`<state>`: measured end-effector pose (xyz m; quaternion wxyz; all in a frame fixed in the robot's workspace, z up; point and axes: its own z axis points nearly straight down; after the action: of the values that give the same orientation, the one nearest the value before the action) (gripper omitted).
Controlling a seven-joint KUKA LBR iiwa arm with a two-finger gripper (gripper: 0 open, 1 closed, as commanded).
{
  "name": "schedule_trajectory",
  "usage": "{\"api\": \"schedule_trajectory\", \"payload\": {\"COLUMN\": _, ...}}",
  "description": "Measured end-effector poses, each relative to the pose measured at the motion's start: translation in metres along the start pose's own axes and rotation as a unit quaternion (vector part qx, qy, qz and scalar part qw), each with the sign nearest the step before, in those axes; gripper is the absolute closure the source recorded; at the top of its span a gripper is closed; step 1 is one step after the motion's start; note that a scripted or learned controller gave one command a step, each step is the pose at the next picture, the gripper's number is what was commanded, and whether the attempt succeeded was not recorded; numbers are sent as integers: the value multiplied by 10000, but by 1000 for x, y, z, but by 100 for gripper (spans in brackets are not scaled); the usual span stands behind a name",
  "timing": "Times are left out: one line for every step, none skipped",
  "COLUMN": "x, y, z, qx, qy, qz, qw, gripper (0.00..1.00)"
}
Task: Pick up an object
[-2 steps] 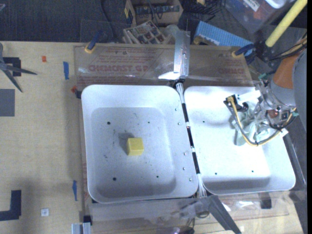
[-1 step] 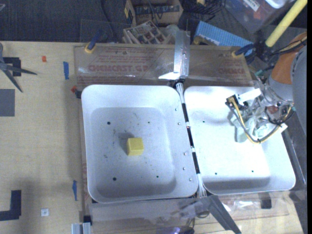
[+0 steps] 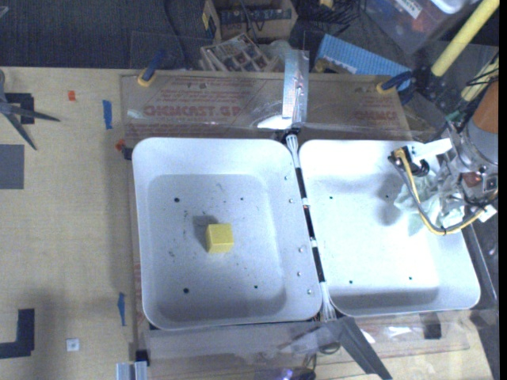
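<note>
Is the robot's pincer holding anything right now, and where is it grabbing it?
It looks like nothing is held. The pincer hangs over the right bin, and the yellow block lies alone in the left bin, far from it.

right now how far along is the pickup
Nothing looks done yet. The yellow block sits alone on the floor of the left bin. The gripper is over the right bin, well away from it. Reaching across, grasping and lifting all remain.

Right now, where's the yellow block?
In the camera view, the yellow block sits near the middle of the left bin, far from the hand.
</note>
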<state>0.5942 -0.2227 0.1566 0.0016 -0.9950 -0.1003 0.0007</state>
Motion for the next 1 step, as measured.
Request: {"api": "schedule_trajectory", "payload": {"x": 23, "y": -11, "z": 59, "qx": 10, "qy": 37, "qz": -18, "qw": 10000, "gripper": 100}}
